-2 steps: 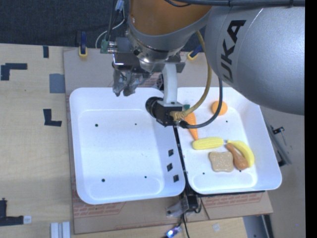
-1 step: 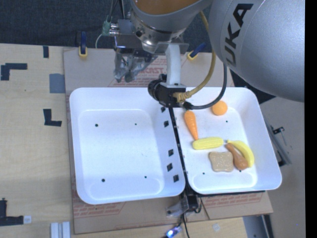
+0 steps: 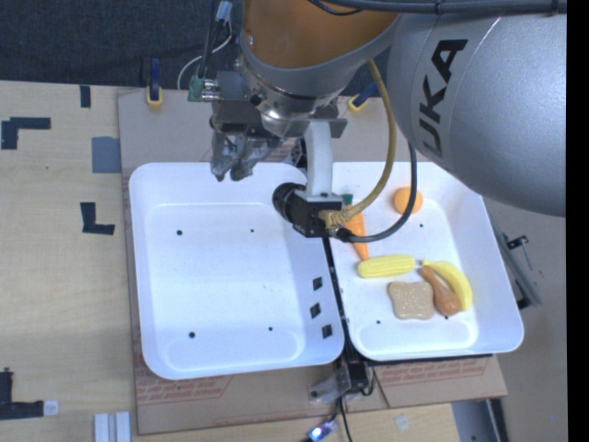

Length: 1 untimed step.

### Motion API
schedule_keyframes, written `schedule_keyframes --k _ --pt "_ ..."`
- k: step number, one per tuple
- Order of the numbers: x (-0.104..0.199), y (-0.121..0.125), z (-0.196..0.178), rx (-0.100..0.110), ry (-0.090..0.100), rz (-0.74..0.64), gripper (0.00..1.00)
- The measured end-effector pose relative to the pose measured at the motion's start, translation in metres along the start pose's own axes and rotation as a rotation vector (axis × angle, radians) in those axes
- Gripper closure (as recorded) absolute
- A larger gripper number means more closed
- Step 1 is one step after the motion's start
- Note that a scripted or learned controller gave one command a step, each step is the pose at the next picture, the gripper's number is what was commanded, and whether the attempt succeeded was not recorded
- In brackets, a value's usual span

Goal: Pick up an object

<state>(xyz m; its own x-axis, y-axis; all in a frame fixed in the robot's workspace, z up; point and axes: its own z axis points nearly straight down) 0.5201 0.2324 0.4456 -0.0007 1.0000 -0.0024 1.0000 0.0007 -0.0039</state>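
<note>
My gripper hangs over the far rim of the left bin, near its back right corner, with nothing seen in it. The objects lie in the right bin. An orange ball sits at the back and a carrot lies by the divider. A yellow corn cob rests in the middle. A banana and a brown piece lie beside a bread slice. The gripper is well left of all of them.
A black unit on a white bracket hangs from the arm above the strip between the bins, with a cable trailing down it. The arm's large grey body covers the upper right. Cardboard and the wooden bench surround the bins.
</note>
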Motion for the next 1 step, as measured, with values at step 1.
schedule_keyframes --k 1 --pt "0.0008 -0.0005 -0.0296 -0.005 0.003 -0.002 1.0"
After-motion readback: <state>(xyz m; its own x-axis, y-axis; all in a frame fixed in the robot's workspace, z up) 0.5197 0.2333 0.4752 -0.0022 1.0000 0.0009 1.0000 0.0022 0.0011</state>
